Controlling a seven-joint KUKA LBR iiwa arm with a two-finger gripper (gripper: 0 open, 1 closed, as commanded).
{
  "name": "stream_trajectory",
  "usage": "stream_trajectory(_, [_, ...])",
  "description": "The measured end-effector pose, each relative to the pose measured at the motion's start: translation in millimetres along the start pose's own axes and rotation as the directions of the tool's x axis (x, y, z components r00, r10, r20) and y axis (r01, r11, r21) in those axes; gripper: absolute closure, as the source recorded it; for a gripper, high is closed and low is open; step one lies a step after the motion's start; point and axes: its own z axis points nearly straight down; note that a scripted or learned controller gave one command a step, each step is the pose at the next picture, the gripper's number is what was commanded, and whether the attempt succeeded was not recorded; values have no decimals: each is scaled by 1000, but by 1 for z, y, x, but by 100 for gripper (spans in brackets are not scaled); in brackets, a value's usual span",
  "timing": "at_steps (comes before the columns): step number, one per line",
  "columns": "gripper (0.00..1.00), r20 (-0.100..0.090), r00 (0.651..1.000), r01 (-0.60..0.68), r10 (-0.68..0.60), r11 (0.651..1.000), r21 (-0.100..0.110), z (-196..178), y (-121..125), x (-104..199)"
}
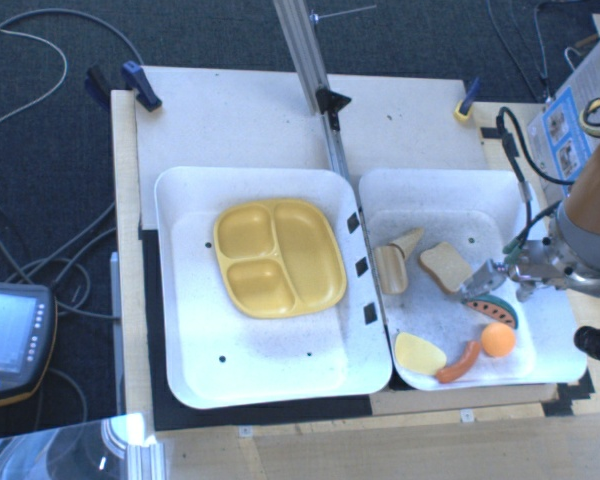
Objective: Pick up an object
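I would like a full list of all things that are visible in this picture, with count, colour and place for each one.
bins: 2, white, side by side on the bench
plate: 1, yellow, three compartments, in the left bin
bread slice: 1, tan, middle of the right bin
wooden block: 1, light brown, right bin, near its left wall
wedge: 1, tan, just above the block
watermelon slice: 1, red and green, right bin, below the hand
orange: 1, orange, right bin, near front
sausage: 1, orange-red, front of right bin
yellow piece: 1, pale yellow, front of right bin
clamps: 2, blue, bench's far corners
screen: 1, left edge
arm: 1, grey
hand: 1, over the right bin
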Motion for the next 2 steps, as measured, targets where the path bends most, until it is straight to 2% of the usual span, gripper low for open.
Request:
stream_trajectory(1, [0,-1,1000,1,-1,1000,1,48,-6,8])
stream_trajectory(2, [100,2,1000,2,-2,1000,-9,34,-4,7])
